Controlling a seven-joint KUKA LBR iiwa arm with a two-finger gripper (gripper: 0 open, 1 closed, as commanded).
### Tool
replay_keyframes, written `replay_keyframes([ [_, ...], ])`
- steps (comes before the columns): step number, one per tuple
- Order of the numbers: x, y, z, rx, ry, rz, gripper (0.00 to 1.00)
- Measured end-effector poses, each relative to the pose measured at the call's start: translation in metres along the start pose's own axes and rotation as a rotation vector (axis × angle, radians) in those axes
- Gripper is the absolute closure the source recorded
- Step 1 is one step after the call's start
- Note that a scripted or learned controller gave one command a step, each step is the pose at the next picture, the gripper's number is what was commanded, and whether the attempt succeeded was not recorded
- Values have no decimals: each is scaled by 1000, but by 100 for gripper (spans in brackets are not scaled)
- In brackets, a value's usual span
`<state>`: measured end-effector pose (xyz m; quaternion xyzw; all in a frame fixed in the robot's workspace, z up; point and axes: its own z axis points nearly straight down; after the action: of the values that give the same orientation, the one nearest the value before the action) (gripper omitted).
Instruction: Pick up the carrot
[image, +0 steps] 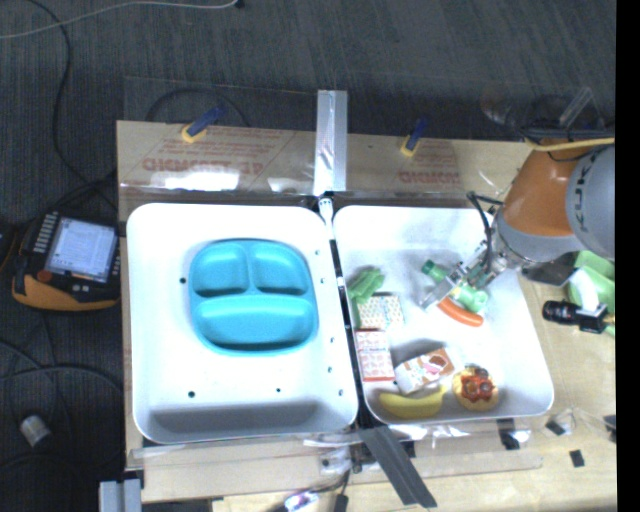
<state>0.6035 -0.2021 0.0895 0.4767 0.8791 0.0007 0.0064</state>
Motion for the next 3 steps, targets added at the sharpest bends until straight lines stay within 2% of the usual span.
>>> replay_keyframes([
  [1,-18,-14,-81,4,7,-281,0],
  [2,-8,-28,0,-3,2,-637,0],
  [3,-12,-21,0,-2,-1,-846,0],
])
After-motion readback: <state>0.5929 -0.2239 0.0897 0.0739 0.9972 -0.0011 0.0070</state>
